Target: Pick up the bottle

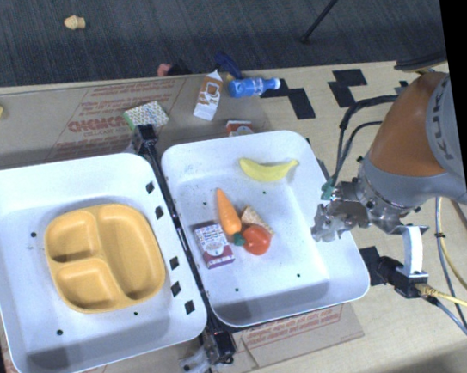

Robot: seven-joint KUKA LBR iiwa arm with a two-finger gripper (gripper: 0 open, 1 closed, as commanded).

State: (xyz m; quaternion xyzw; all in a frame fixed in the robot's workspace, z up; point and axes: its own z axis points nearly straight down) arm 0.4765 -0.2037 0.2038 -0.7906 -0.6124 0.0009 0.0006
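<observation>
The bottle (250, 87) is small and blue with a pale cap end. It lies on its side on the cardboard bench behind the right bin (342, 274), outside both bins. My gripper (329, 217) hangs over the right rim of that bin, well in front of the bottle and to its right. Nothing shows in the gripper. The orange-banded wrist (410, 146) rises behind it to the right.
The right bin holds a banana (267, 167), a carrot (228, 211), a tomato (257, 239) and a small red box (213, 243). A yellow divided plate (103, 255) sits in the left bin (1, 259). A small carton (208, 96) and a green packet (146, 113) lie near the bottle.
</observation>
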